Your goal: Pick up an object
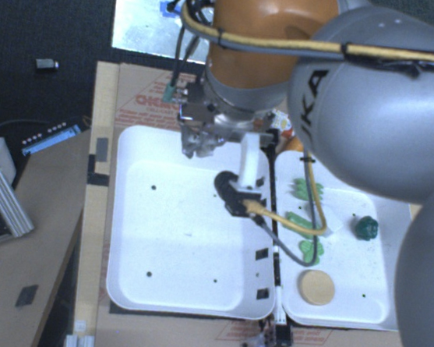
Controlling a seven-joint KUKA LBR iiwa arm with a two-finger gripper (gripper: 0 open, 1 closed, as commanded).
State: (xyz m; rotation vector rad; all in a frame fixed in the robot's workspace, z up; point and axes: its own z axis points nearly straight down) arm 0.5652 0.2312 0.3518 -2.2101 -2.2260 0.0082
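From my console I count two white bins, a left bin and a right bin, side by side. I take the tan disc as my landmark. It is the only one of its kind, and it lies flat in the right bin near the front rim.

Beyond the disc and to its right sits one dark green lump, well apart from it. I make out three green pieces. One is near the disc on its far side, one is a little further back, and a paler one is further back again. Cables cross them, so I cannot make out their shapes. One orange thing peeks out from under the arm at the far end of the right bin, and most of it is hidden.

There is one gripper. It hangs over the far edge of the left bin, across the divider from the disc and well apart from it, towards the back and left. It is not near any of the pieces I counted. I only get a blurred metal cluster there, so I cannot tell whether it is open or closed, or whether it touches the bin floor.
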